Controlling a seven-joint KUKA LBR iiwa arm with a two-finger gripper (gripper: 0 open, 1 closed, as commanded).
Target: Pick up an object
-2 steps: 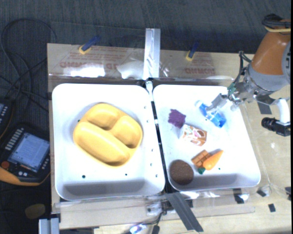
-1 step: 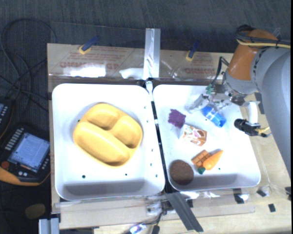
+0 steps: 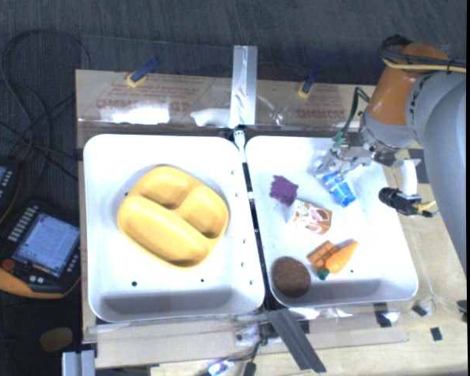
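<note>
Gripper (image 3: 334,165) low at right bin's (image 3: 399,233) two o'clock corner, over blue object (image 3: 342,191), likely its target; claw state — cannot tell

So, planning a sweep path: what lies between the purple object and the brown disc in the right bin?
In the camera view, the small carton lies between the purple object and brown disc.

two shallow white bins are set side by side on the surface (image 3: 164,92), the left bin (image 3: 102,233) and the right bin (image 3: 392,249) touching along a middle seam. two handheld pendants (image 3: 39,249) with screens are seen on the dark floor at the left, with black cables (image 3: 31,131) looped above them. blue and yellow clamps (image 3: 142,71) are fixed along the surface's far edge.
</note>
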